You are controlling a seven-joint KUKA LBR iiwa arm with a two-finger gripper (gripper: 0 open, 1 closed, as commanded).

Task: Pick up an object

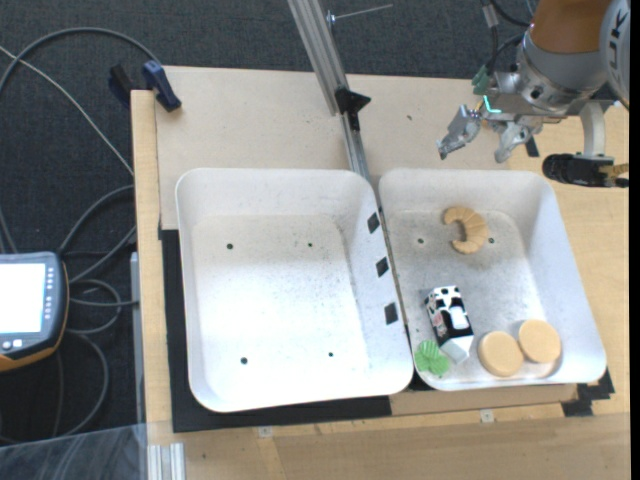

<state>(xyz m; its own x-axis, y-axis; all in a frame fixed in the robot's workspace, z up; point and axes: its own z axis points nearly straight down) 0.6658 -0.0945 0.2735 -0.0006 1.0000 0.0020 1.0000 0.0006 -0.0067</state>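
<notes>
The right bin [560, 238] holds a tan croissant-shaped piece [466, 229] near its back, a black-and-white carton [449, 320] toward the front, a small green item [432, 358] at the front left corner, and two round tan discs [501, 353] [540, 341] at the front right. My gripper [484, 141] hangs above the bench just behind the right bin's back rim, fingers spread open with nothing between them. It is well above and behind the croissant piece.
The left bin [270, 288] sits beside the right one, its floor speckled. A slanted metal rail [320, 48] runs down between the bins. A blue clamp [160, 83] sits at the bench's back left corner. A pendant screen [25, 303] lies off the bench at left.
</notes>
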